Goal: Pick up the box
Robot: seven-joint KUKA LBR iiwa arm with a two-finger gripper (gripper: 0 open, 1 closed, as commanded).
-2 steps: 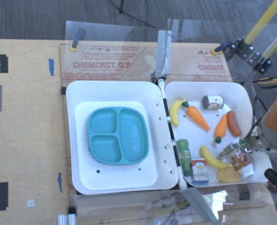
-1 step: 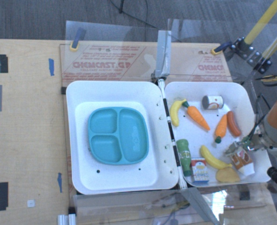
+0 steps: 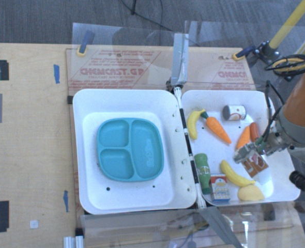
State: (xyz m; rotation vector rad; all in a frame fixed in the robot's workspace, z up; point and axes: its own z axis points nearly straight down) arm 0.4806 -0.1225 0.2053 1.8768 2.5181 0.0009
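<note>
- We see two white bins side by side on the desk (image 3: 28, 138): the left bin (image 3: 85, 107) carries a blue sectioned plate (image 3: 130, 150), and the right bin (image 3: 281, 187) carries a loose scatter of toy food, so a pick has to thread between neighbours.
- The box (image 3: 220, 188), small with a red top and a blue lower part, lies at the lower middle of the frame, against the near wall of the right bin. A green bottle (image 3: 202, 172) lies just left of it, a banana (image 3: 236, 174) just above right, and a lemon (image 3: 250, 192) to its right.
- The claw (image 3: 249, 155) is low over the right side of that bin, above and to the right of the box, with the banana between them. It sits at a small brown packet (image 3: 256, 163), not the box; we cannot tell its grip.
- A second banana (image 3: 193, 123), two carrots (image 3: 217, 129) (image 3: 243, 137) and a tin (image 3: 234, 112) lie further up the bin.
</note>
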